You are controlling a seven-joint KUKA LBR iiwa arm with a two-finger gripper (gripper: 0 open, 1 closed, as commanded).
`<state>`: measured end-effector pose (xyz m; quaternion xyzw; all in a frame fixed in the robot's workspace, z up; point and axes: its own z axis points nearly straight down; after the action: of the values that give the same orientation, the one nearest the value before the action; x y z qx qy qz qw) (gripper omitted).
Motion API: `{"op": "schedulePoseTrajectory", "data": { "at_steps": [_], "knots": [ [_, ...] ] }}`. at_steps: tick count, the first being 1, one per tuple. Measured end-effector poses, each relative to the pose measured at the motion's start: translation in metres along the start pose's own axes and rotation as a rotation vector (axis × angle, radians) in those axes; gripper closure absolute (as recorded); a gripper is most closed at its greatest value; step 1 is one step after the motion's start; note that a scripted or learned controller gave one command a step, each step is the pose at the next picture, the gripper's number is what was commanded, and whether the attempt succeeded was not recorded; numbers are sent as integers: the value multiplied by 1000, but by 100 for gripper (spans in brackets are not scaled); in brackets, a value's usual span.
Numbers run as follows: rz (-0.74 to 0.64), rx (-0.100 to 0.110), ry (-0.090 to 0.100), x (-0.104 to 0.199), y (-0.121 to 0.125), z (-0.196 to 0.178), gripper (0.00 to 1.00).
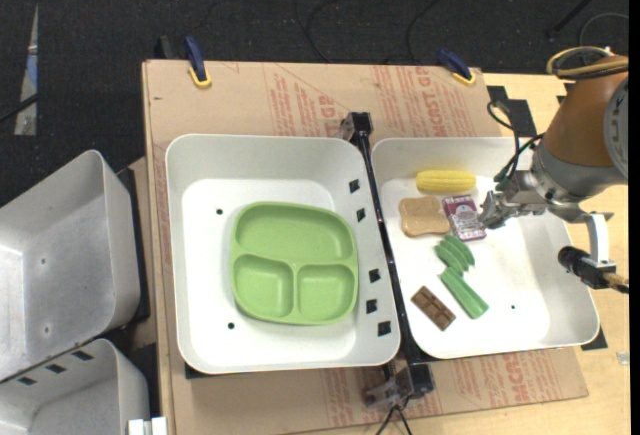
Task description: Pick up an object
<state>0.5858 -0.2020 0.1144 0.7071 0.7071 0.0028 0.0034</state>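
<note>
Gripper low in right bin, beside maroon packet; jaws' state impossible to tell. To grip well: centre over packet, descend vertically, avoid tan bread slice.

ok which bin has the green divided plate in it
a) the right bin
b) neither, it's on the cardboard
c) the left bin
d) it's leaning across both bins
c) the green divided plate lies flat inside the left bin, by itself, while the corn, the green pod pieces and the other small items sit in the right bin.
</note>
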Motion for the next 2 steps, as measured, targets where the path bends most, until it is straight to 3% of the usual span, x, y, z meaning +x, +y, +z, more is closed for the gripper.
{"op": "schedulePoseTrajectory", "data": {
  "at_steps": [2],
  "knots": [
    [-3, 1, -2, -8, 16, -118, 100]
  ]
}}
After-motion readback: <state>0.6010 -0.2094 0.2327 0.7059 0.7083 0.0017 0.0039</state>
